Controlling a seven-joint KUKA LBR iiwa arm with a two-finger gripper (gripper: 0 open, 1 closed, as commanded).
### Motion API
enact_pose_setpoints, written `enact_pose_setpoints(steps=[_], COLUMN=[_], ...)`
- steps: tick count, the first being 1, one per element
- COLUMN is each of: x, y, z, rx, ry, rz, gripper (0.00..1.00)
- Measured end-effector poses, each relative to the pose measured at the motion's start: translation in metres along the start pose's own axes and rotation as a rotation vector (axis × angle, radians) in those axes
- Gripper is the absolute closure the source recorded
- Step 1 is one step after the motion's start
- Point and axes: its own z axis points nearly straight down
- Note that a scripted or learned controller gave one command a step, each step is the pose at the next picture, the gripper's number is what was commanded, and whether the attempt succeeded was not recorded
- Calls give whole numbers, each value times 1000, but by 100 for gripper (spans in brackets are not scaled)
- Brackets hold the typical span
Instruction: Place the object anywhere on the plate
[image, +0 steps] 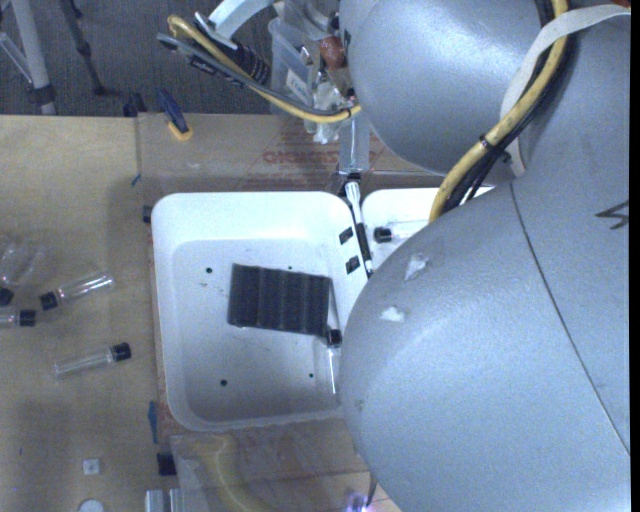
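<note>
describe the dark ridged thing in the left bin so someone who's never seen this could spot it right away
Start at the left white bin, the one seen almost whole. On its floor, near the middle, lies a dark ridged slab, roughly rectangular and slightly tilted. It is the one large dark shape on the white floor; the other marks there are tiny black dots.

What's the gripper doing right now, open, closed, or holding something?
Gripper: cannot be told. The grey arm covers the right side of the view, beside the left bin with the dark ridged plate in it.
</note>
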Motion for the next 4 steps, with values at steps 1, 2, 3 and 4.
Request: enact_pose_setpoints(steps=[1,2,3,4], x=[0,1,1,2], y=[1,2,3,3], z=[-10,-19,-28,-37], rx=[-1,-2,-2,-3], ry=[2,3,4,5], rz=[3,5,6,6], gripper=[100,100,100,100])
